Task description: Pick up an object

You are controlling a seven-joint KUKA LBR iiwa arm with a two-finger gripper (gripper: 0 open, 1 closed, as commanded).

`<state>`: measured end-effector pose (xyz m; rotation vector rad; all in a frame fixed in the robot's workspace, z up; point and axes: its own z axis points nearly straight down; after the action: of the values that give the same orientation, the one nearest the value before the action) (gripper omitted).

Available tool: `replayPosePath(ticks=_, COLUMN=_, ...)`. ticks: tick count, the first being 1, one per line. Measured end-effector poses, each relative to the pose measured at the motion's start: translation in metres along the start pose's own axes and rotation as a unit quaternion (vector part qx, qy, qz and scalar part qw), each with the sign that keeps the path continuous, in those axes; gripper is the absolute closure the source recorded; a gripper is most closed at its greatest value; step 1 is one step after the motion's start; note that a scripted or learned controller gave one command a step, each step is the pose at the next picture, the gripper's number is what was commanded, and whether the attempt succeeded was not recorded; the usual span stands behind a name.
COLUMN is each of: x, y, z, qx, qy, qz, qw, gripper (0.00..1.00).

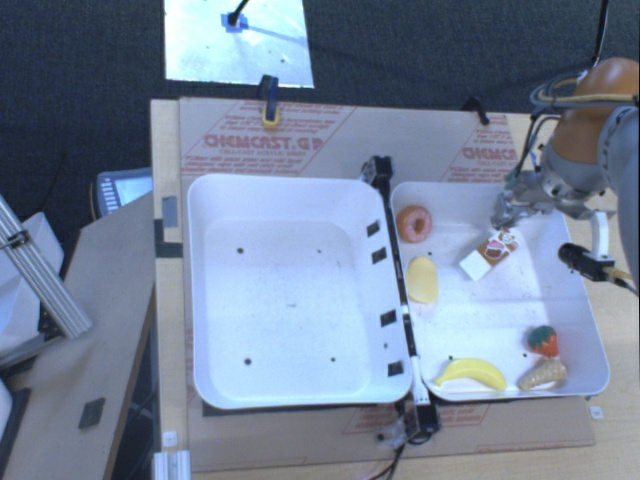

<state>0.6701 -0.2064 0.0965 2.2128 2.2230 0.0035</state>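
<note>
My gripper [506, 218] hangs over the back of the right bin [575, 313], at the end of the grey arm with the orange band. Just below its tip is a small white and brown block [486, 254], lying tilted; whether the gripper touches it I cannot tell. A pink-brown donut [414, 224] sits at the bin's back left, to the gripper's left. A pale yellow oval piece [423, 280] lies below the donut. Along the front lie a banana [471, 373], a tan bread-like piece [543, 374] and a red strawberry [543, 340].
The left bin [205, 268] stands beside the right one, with a black clipped divider [392, 278] between them. Both rest on a cardboard sheet [300, 138]. A metal plate [238, 28] lies beyond the bench at the back.
</note>
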Motion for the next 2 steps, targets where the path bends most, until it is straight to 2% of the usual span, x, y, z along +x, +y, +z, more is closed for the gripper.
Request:
replayPosePath(ticks=1, x=0.044, y=-0.001, z=0.012, qx=0.002, qy=0.001, qz=-0.001, qw=1.0000, gripper=1.00)
replayPosePath(ticks=2, x=0.010, y=-0.001, z=0.011, qx=0.000, qy=0.000, qz=0.002, qw=1.0000, gripper=1.00)
